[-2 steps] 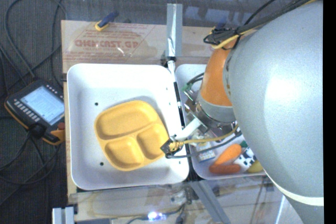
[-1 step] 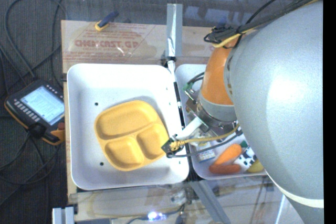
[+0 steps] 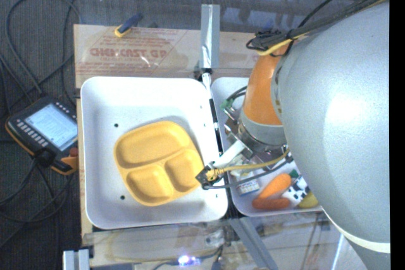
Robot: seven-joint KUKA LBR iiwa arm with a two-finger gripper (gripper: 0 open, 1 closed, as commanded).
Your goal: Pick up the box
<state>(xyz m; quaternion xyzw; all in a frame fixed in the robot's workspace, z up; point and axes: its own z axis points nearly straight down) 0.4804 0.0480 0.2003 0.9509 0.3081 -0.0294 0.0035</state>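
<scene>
Red print (image 3: pixel 130 52), apparently CHEMCAST GP, on brown sheet (image 3: pixel 166 40)

Left bin (image 3: pixel 101 110): open floor from 8 to 1 o'clock.
Yellow divided tray (image 3: pixel 158 161): takes the centre, reaching toward 4 o'clock.
Right bin (image 3: pixel 221 90): arm (image 3: pixel 335 123) covers most of it; toy carrot (image 3: pixel 273 190) at 6 o'clock.

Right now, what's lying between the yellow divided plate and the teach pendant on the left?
Nothing loose: only the bare floor and wall of the left bin, as the camera view shows.
</scene>
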